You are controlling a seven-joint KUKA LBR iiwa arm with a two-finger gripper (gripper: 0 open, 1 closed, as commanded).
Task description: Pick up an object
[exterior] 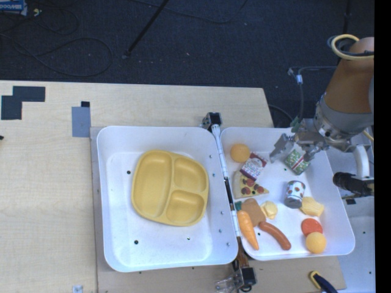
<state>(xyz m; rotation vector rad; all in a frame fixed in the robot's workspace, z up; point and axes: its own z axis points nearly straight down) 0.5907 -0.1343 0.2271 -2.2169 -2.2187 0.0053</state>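
Note:
My gripper (297, 151) hangs over the back of the right bin (342, 240), its fingers spread open. A small green and white packet (297, 161) lies between and just below the fingertips; whether they touch it is unclear. In the same bin, from the back, lie an orange ball (240, 152), a dark red packet (253, 165), a pizza slice (249, 188), a small can (294, 194) and a yellow chunk (312, 207). Nearer the front are a carrot (247, 230), a sausage (275, 235), a red tomato (311, 226) and an orange fruit (316, 242).
The left bin (116, 237) holds a yellow divided plate (170, 187). A clamp rail (223, 176) runs between the two bins. The arm (348, 96) comes in from the right, above the right bin's far corner. Bare wooden bench (43, 194) stretches to the left.

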